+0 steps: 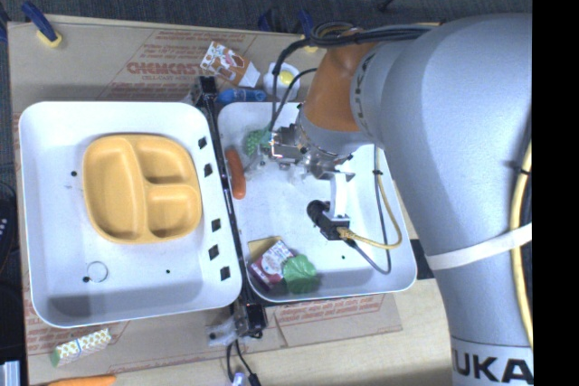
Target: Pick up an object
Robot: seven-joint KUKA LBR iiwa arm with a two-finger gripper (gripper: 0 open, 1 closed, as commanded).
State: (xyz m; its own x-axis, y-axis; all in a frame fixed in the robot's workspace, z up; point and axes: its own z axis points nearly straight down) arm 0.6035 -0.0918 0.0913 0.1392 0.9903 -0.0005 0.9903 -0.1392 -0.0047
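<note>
Carrot [236, 174] lies along right bin's [394, 271] left wall.

Even, fairly bright overhead light. Soft shadow in left bin [54, 303] near corner. Mild glare on the arm [461, 131] shell at right. Slightly soft, grainy overall; small items lack detail.

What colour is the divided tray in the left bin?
The divided tray is yellow, seen in the camera view.
</note>
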